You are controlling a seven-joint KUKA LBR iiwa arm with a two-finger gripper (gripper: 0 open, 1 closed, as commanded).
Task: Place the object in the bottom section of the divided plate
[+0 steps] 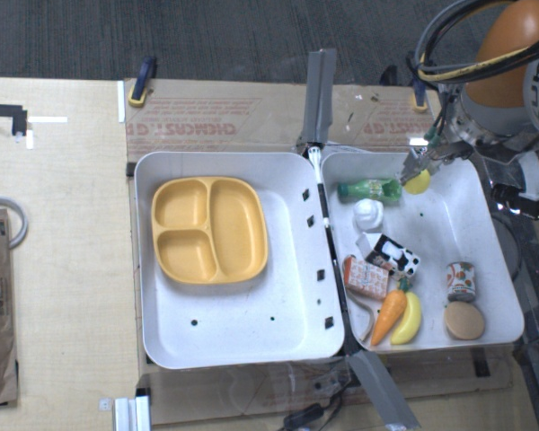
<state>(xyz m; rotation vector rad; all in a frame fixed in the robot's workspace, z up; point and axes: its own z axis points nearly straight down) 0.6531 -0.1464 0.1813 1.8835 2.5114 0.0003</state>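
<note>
I see the gripper (419,167) low over the right bin's (485,196) top edge, its fingers pinching a small yellow object (418,182). The yellow divided plate (210,230) sits in the left bin (234,330), all 3 sections bare, well apart from the object.

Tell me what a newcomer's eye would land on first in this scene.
First comes the yellow divided plate, alone in the left bin, all three sections bare. Next is the clutter in the right bin: a green bottle near the top, a carrot and banana side by side at the bottom. The arm's hand hangs over the right bin's top edge, at a small yellow object.
</note>
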